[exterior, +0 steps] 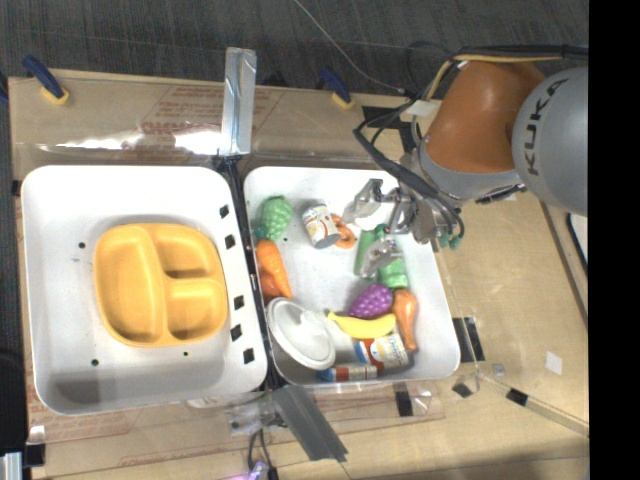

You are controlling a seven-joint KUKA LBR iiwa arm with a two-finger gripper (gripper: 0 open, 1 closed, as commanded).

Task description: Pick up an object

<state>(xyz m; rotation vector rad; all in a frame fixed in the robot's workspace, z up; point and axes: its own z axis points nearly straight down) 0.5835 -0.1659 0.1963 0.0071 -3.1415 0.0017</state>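
Gripper (378,230) hangs low inside the right bin (300,186), close to that bin's far-right corner, its metal fingers spread apart with nothing visibly clamped between them. The bin's right wall runs just beside it on the arm's side, and the back wall lies a little beyond it, so room is tight on those two sides; toward the left and the near side the floor shows bare white patches among the toys.

Just under and beside the fingers sits a green toy (374,251), close enough that touching cannot be ruled out. Immediately left of the gripper lies a small printed can (320,225) on its side, and farther left a bumpy green vegetable (274,216) near the dividing wall. Below that vegetable, a carrot (272,269) lies along the left wall. Nearer the camera from the gripper are purple grapes (371,300), an orange drumstick-shaped toy (405,315), a banana (362,324), a second can (385,351), and a round white lid (302,334) resting on a grey pot (285,368) in the near-left corner. A slim red and blue item (348,373) lies along the front wall.

Well away to the left, the left bin (50,298) holds a yellow divided tray (160,282) with wide bare floor around it.
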